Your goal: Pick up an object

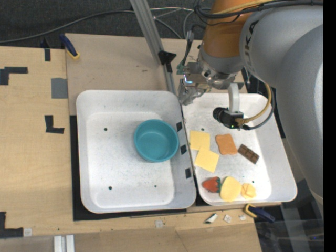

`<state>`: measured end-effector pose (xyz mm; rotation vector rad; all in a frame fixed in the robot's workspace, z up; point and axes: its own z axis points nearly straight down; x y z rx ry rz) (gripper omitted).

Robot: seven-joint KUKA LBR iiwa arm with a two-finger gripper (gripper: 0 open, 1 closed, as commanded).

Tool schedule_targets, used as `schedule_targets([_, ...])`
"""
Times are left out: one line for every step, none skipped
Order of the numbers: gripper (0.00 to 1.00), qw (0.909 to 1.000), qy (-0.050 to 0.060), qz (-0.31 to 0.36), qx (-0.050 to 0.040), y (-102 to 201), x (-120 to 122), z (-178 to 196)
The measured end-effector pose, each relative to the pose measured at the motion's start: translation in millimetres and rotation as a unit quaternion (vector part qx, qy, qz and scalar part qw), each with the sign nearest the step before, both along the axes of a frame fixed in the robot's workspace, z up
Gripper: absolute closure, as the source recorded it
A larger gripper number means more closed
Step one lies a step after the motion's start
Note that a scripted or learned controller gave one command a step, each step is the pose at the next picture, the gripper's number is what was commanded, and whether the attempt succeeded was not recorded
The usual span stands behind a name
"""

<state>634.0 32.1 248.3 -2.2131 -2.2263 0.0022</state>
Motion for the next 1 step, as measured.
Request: schedule_targets([1.0,1.0,-0.001,0.001,0.0003,54.8,1.0,0.6])
